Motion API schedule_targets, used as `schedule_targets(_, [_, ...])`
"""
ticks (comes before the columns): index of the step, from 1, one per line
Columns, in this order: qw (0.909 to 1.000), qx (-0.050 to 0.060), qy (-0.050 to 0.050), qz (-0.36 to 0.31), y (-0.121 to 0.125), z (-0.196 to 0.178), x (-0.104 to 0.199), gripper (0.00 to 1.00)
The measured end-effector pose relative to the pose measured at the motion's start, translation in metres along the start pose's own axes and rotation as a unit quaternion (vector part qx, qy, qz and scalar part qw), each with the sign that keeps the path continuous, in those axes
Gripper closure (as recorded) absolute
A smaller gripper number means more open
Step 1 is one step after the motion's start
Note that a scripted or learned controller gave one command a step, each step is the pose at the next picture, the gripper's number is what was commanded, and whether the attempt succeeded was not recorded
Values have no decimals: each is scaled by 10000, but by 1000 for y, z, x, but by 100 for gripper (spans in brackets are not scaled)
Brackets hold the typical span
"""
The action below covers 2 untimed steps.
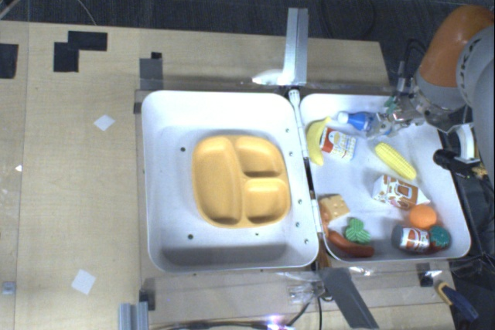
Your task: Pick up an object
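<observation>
Hovered at two o'clock over the right bin (458, 189) with the gripper (396, 118) just beside a blue-capped bottle (357, 120), itself at twelve o'clock there. Could not tell the fingers' state. Best squared over the bottle, well off the corn cob (395, 160), before descending.

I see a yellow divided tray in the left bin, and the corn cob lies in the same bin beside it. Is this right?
Not quite. The yellow divided tray is in the left bin, but the corn cob lies in the right bin, among the other toy foods, not beside the tray. The camera view shows this.
</observation>
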<state>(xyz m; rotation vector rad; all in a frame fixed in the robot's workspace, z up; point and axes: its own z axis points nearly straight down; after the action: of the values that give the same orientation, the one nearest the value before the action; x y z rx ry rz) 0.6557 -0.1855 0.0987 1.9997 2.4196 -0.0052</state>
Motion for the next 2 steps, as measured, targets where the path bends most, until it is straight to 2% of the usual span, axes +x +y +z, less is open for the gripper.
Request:
schedule_targets(1, [9959, -78, 0, 898, 21, -100, 21, 100])
schedule_targets(2, [9949, -16, 24, 1006, 26, -49, 74, 100])
